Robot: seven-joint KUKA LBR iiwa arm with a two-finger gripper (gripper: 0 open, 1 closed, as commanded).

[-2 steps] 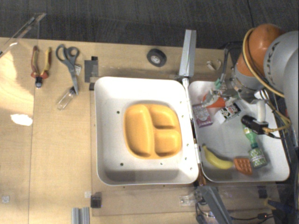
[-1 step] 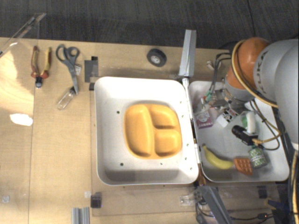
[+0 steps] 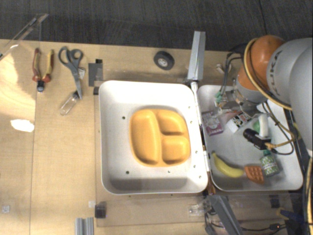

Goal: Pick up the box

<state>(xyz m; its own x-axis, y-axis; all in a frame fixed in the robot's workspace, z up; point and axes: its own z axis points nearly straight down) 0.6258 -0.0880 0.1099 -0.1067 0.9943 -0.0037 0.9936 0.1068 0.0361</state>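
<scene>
Right, the gripper (image 3: 230, 101) hangs low over the right bin (image 3: 293, 182), at its far-left corner; how it's set, I cannot tell. Just beside it lies the box (image 3: 213, 122), flat against the bin's left wall, banana (image 3: 227, 167) nearer us

no legible text — labels too blurred
</scene>
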